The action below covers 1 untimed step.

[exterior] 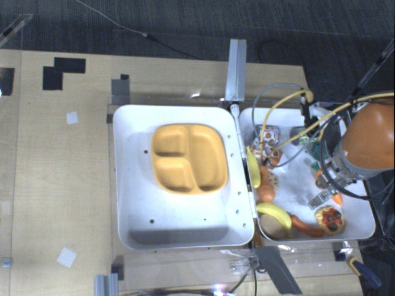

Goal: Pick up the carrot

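The carrot (336, 198) shows as small orange bits in the right bin (370, 230), at its right side, mostly hidden under the gripper. Another orange bit lies at the gripper's upper left. My gripper (323, 193) reaches down into the right bin directly over the carrot, below the arm's orange band (369, 137). The grey wrist and cables cover the gripper, so I cannot tell whether anything is held.
The right bin also holds a banana (274, 214), a red sausage (305, 226), a pizza slice (330, 219), a brown-orange piece (266, 190) and a patterned packet (270, 142). In the left bin (133, 227) sits a yellow divided plate (187, 158). Cables (278, 110) loop over the right bin.
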### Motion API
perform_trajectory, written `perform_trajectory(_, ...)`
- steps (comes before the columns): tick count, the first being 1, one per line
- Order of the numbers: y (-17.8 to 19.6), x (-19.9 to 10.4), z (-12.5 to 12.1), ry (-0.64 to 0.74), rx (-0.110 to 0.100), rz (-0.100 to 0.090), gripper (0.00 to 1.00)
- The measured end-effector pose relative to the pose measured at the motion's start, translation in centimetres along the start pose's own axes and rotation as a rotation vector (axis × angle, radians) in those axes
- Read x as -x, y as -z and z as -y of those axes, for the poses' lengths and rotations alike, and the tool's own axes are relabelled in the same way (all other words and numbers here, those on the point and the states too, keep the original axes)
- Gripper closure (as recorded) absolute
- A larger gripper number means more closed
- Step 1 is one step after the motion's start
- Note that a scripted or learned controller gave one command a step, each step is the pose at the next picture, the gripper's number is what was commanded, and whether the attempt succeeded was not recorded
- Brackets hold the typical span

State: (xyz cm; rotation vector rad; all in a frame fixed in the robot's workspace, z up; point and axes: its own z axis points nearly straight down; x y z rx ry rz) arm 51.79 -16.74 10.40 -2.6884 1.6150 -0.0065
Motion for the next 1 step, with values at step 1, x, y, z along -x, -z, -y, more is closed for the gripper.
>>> perform_trajectory(1, 10.34, 2.58, 2.53, -0.105, -0.006, -0.006, 1.00)
